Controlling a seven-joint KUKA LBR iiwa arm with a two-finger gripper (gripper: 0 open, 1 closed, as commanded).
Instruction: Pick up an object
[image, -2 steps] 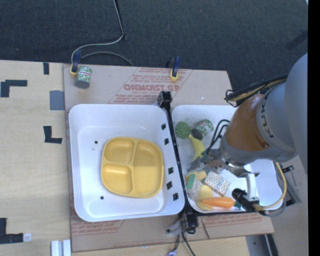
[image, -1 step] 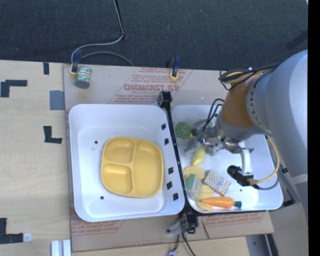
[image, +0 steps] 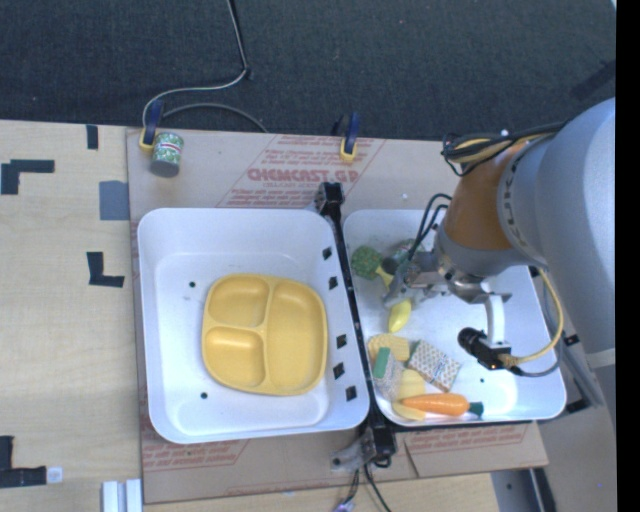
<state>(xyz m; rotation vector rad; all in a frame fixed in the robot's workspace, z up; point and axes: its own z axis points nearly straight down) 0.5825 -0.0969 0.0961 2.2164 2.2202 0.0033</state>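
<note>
Looming at the right edge of the view, the grey arm (image: 585, 200) reached leftward over the right bin (image: 530, 395), its orange band (image: 480, 205) above the wrist. Its gripper (image: 398, 285) hung low near the bin's left wall, toward the far corner, just above a small yellow piece (image: 399, 318) and beside a green broccoli-like toy (image: 365, 262) that lay against that wall. How far the gripper was parted I cannot tell, since the wrist and cables covered it; nothing could be seen held in it.

Along the near edge of the right bin lay an orange carrot toy (image: 435, 405), with a cluster of pale yellow pieces (image: 395, 365) and a speckled, patterned block (image: 435, 365) just beyond it, all close together in the near left corner.

Filling much of the left bin (image: 165, 300), a yellow divided tray (image: 265, 333) sat roughly in the middle, flat, with three compartments facing up.

Both bins rested on a cardboard sheet (image: 290, 175). At the sheet's far left corner stood a small green-labelled can (image: 166, 153), and a yellow clamp (image: 348, 150) gripped the far edge near its middle.
</note>
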